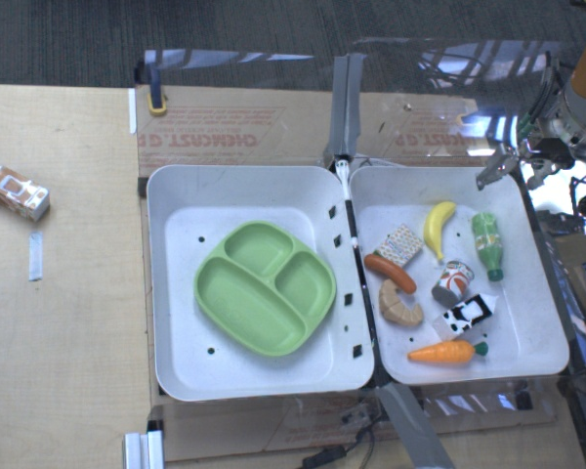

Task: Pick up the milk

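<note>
Milk sits in the right bin, gripper off at the far corner

Milk (466, 313), a small carton patterned in black and white, lies in the right bin (552, 345), toward its near right part. It rests just beside a red-and-white round can (453, 279) on its far side, and an orange carrot (444, 353) lies just in front of it. A piece of bread (401, 307) sits to its left, with a reddish sausage (391, 271) and a checkered packet (401, 244) beyond that. A yellow banana (438, 228) and a green bottle (486, 245) lie farther back in the same bin.

The gripper (516, 164) hangs above the far right corner of the right bin, well apart from the milk, with nothing seen in its grasp. Glare and clutter around it hide its opening, so I cannot tell whether it is wide or narrow.

The left bin (161, 262) holds a green divided plate (265, 287). Out on the wooden bench (68, 360) to the left lies a small orange-and-white box (18, 193), with a thin white strip (35, 258) near it.
</note>
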Controlling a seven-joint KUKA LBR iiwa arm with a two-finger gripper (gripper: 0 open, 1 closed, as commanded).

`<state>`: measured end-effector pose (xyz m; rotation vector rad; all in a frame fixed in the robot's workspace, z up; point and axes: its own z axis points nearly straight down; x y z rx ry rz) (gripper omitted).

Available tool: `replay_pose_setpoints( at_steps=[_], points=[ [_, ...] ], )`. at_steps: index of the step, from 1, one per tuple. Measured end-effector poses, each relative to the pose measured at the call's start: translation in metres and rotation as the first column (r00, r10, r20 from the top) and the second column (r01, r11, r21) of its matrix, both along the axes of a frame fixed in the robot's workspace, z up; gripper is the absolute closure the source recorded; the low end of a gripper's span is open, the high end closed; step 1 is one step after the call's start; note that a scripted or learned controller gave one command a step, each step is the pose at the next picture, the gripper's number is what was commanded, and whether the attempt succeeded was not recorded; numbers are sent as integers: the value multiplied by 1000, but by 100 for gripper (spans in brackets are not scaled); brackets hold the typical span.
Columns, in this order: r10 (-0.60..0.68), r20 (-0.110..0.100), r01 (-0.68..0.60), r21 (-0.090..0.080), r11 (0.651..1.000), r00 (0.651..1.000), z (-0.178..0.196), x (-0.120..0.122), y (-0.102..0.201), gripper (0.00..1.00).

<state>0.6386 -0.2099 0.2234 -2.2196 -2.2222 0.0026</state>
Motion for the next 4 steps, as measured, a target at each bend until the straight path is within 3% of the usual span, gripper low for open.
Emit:
replay_pose_setpoints(
  at_steps=[1, 2, 3, 4],
  points=[
    [120, 0, -120, 1, 993, 993, -119, -78, 35, 0],
    [136, 0, -136, 1, 991, 991, -132, -127, 50, 0],
    [133, -1, -133, 1, 991, 991, -124, -127, 50, 100],
    [53, 0, -53, 0, 999, 999, -40, -96, 95, 100]
  ],
)
